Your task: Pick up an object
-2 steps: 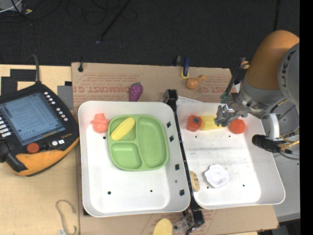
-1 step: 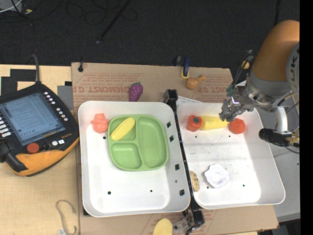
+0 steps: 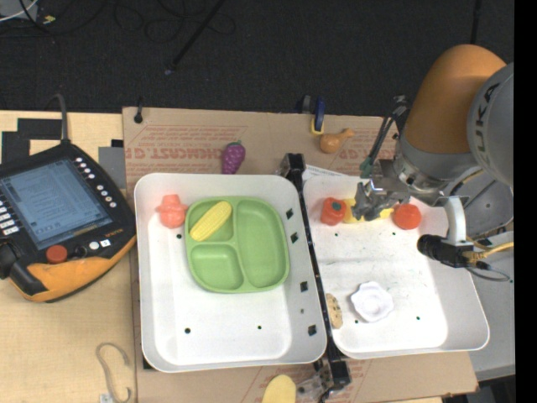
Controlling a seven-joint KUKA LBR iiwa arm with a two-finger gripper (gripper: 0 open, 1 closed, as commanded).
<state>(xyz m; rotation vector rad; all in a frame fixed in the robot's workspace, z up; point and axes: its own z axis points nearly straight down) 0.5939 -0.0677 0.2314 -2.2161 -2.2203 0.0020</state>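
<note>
My gripper [image 3: 367, 203] hangs low over the back of the right bin [image 3: 436, 326]. It sits between an orange-red toy with a green top [image 3: 332, 211] on its left and a red tomato-like toy [image 3: 408, 217] on its right. A small yellow piece [image 3: 383, 214] lies just right of the gripper, partly hidden by it. Nearer the front of this bin lie a white crumpled object [image 3: 372, 300] and a tan biscuit-like piece [image 3: 336, 311]. Nothing visible is held.
The left bin [image 3: 218, 342] holds a green divided plate [image 3: 243, 254] with a corn cob [image 3: 210, 220] and a pink-orange toy [image 3: 171, 211]. A purple grape toy [image 3: 233, 156] and orange pear [image 3: 334, 140] lie behind the bins. A teach pendant [image 3: 59, 217] rests at left.
</note>
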